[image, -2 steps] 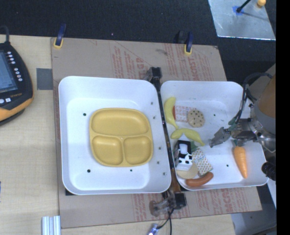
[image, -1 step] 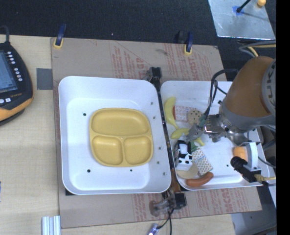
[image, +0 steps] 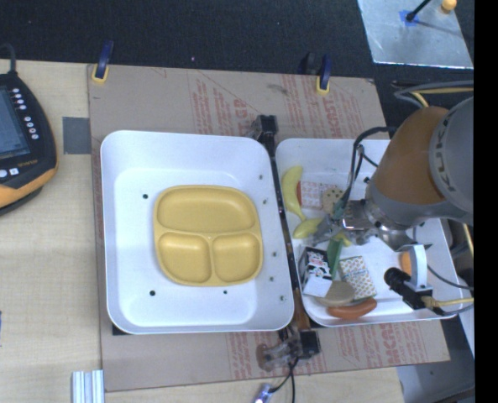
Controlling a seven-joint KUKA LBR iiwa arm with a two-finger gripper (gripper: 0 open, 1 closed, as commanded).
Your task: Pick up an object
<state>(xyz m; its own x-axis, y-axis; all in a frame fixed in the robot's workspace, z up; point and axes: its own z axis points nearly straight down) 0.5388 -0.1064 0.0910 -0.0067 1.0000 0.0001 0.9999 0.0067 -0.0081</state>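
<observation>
**Pick attempt: gripper low in right bin, nothing seen held**

Bench carries 2 white bins on a cardboard sheet [image: 190,91]; left bin [image: 127,225] holds 1 yellow divided plate [image: 208,233] with 3 compartments, lying flat near the bin's middle, nothing in it.

Right bin [image: 316,149] holds the loose clutter, all in its left half: banana [image: 292,188] upright along the left wall; small red-and-white card [image: 311,196] just beside it; yellow-green piece [image: 307,226] below the banana; green strip [image: 336,256] running down from the gripper; black-and-white packet [image: 316,267] and patterned card [image: 355,275] side by side under the strip; sausage [image: 352,310] against the near wall.

Arm enters from the right; gripper [image: 343,218] sits down among the clutter, just above the green strip and right of the yellow-green piece; its opening cannot be told from this angle, wrist body hides it; no item visibly held.

Teach pendant [image: 5,149] rests at bench left, well apart from the bins.
</observation>
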